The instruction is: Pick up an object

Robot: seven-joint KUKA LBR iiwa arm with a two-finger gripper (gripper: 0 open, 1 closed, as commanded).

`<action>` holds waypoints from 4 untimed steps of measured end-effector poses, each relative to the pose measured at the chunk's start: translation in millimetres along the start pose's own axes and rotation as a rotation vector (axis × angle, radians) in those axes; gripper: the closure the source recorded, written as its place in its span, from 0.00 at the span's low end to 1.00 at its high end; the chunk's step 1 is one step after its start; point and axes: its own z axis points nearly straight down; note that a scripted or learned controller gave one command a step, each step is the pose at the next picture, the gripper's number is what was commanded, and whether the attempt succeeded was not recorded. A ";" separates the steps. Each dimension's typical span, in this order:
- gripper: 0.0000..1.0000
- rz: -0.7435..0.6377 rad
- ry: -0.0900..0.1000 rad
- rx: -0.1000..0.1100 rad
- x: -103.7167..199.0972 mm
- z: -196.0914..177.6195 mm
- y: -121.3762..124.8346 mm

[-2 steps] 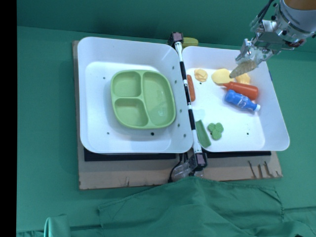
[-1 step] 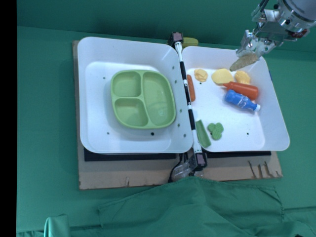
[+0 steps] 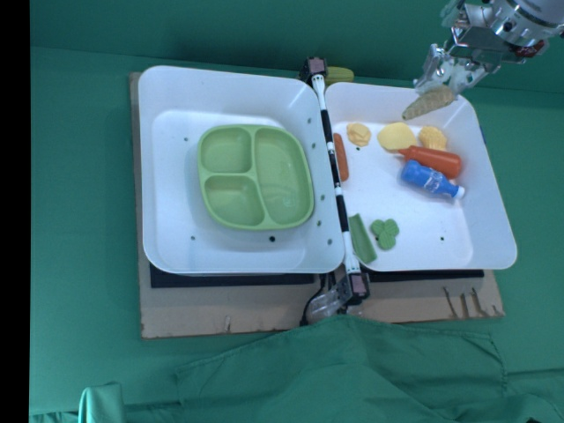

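A: What has the gripper [image 3: 443, 79] got?

B: A tan, ridged piece, likely a toy corn cob [image 3: 429, 102]. It hangs tilted between the fingers, its upper end pinched, its lower end pointing down-left. The fingers are clamped on it. It sits over the far right corner of the right bin [image 3: 493, 236]; whether it touches the rim I cannot tell at this slant.

A: And below it?

B: Three yellow pieces [image 3: 397, 136] in a row near the bin's far wall. Just beside them lie a red-orange bottle [image 3: 434, 159] and a blue bottle [image 3: 429, 180], side by side, both on their sides. Nearer the front are a green lumpy piece [image 3: 385, 232] and a green pod [image 3: 362, 238] against the left wall. An orange carrot-like stick [image 3: 340, 157] lies along that same wall, further back.

A: The other bin?

B: The left bin [image 3: 167, 236] bears a light green divided plate [image 3: 256, 177] with three compartments. Both bins rest on cardboard [image 3: 194, 320] over green cloth [image 3: 79, 236].
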 end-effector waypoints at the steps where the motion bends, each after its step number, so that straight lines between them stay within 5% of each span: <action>1: 1.00 0.002 0.000 0.001 10.2 -5.8 -6.3; 2: 1.00 0.001 0.000 0.000 30.8 -29.4 -5.1; 3: 1.00 0.007 0.000 0.015 2.2 51.7 -63.3; 4: 1.00 0.007 -0.001 0.007 -45.5 60.0 -53.3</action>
